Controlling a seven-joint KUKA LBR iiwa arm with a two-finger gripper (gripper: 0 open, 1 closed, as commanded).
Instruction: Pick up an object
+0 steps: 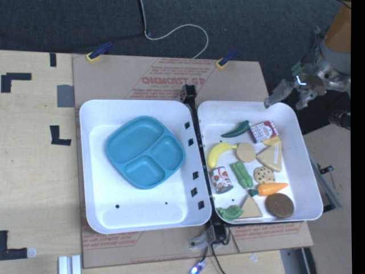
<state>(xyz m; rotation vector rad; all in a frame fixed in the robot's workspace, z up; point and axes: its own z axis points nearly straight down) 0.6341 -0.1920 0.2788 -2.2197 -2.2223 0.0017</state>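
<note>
Hovering beyond the right bin's (305,153) corner, the gripper (291,93) holds nothing; its jaw state I cannot tell. Crowded toy food (251,164) risks a glancing, failed pinch.

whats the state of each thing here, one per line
claw: over the right bin's far corner, holding nothing
blue plate: flat in the left bin, nothing on it
banana: lying in the right bin
carrot: lying flat
brown cookie: flat, near corner
</note>
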